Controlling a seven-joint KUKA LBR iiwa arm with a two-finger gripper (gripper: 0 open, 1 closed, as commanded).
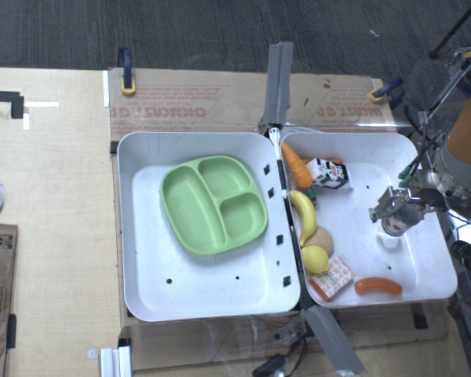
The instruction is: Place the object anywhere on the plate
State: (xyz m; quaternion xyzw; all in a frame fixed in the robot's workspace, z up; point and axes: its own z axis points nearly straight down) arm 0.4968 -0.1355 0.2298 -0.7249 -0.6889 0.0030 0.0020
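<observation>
**Gripper over right bin, plate in left bin**

The gripper [394, 217] hangs over the right bin [424, 285], near its right wall. Whether its jaws are spread or pressed together cannot be told at this angle; nothing is visibly pinched.

Left of the jaws, along the divider, lie a carrot [296, 166], a small black-and-white carton [328, 172], a banana [304, 214], a brown round fruit [317, 239], a lemon [315, 259] and a red-patterned packet [330, 279]. Below the jaws, near the front wall, lies a sausage [378, 287], apart from them.

The green divided plate [213, 204] sits well left of the jaws, in the left bin [141, 289], with its compartments bare.
</observation>
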